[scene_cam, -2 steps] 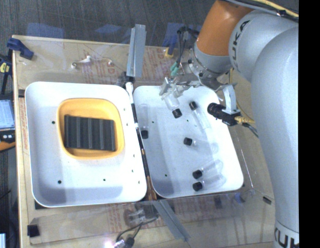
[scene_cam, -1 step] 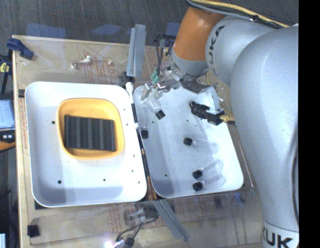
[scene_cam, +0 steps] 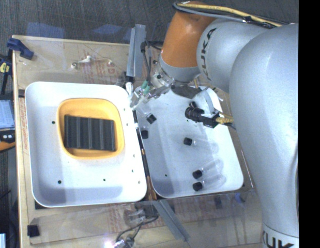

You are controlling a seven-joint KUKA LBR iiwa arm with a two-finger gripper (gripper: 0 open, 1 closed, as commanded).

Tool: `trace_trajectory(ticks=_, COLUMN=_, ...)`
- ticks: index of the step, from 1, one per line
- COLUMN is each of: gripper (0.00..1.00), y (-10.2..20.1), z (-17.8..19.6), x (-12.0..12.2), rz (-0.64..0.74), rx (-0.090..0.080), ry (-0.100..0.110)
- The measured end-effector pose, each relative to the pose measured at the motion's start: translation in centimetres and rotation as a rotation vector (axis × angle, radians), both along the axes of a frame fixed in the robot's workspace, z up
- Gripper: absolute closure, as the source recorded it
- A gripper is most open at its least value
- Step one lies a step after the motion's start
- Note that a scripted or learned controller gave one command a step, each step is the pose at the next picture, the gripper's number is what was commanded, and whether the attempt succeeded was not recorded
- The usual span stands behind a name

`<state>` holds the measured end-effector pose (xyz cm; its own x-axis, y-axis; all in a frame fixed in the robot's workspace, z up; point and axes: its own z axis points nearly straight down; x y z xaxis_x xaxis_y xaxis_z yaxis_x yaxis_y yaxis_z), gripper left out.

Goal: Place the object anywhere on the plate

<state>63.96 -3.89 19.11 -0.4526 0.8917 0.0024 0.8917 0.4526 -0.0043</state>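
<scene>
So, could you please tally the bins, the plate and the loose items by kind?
White bins: 2
Yellow plate: 1
Dark ridged block on the plate: 1
Small black pieces in the right bin: 5
Total: 9

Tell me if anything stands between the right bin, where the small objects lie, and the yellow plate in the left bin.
Only the bins' adjoining rims. The yellow plate lies in the left bin, already bearing a dark ribbed block. The small dark pieces lie in the right bin. The gripper is at that bin's upper left corner, near the rims.
</scene>
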Motion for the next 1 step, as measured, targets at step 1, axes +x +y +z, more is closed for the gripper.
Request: trace_trajectory(ticks=1, gripper=0.00, y=-0.03, z=0.01, x=0.01, rz=0.000, rx=0.000, ry=0.000)
